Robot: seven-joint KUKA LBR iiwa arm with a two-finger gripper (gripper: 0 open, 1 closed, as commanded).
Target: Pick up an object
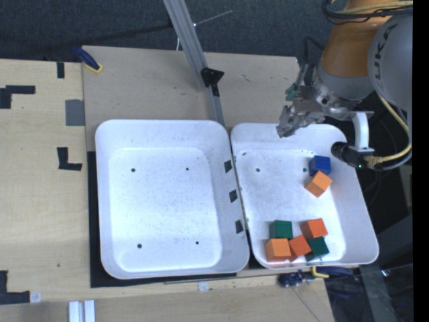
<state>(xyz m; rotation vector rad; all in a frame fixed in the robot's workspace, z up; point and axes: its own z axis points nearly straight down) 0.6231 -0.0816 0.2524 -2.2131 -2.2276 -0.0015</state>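
We're hovering the claw (289,127) over the right bin's (355,210) far rim, nothing in it, can't tell if open or shut tbh. Blocks (297,239) are sitting near the front corner, so we're needing to reach over + drop down.

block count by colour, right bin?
Orange blocks: 4
Green blocks: 2
Blue block: 1
Total: 7, all in the right bin
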